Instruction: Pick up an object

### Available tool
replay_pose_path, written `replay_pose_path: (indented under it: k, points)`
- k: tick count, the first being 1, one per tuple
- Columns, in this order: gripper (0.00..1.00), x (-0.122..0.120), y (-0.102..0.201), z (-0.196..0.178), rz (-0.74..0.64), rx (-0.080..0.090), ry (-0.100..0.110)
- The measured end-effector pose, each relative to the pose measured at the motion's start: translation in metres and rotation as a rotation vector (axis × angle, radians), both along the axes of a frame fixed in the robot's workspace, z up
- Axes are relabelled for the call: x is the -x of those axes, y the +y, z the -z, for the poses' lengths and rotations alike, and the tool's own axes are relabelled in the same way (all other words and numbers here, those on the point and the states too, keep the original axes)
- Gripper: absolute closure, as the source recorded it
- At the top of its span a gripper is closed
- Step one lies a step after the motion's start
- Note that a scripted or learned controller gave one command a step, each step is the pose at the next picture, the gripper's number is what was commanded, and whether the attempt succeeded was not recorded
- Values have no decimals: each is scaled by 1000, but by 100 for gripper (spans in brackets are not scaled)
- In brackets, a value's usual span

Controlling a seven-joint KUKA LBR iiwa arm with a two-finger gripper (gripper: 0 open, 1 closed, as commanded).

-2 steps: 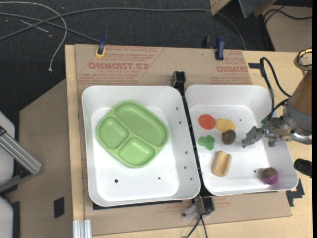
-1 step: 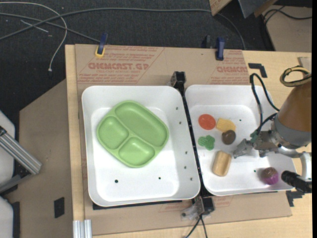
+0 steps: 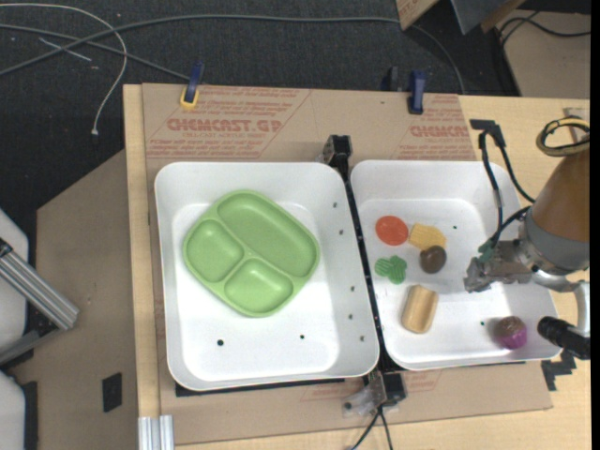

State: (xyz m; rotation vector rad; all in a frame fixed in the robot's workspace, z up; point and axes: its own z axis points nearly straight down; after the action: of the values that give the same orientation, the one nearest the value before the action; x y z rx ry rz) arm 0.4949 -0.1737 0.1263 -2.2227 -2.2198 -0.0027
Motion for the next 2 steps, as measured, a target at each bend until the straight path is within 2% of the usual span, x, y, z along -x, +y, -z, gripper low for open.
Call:
replay_pose_path:
  k: [1,2]
  points:
    - [100,2,3,-63,-3,3,-6]
    - [100,0,3,-105,-3,3,-5]
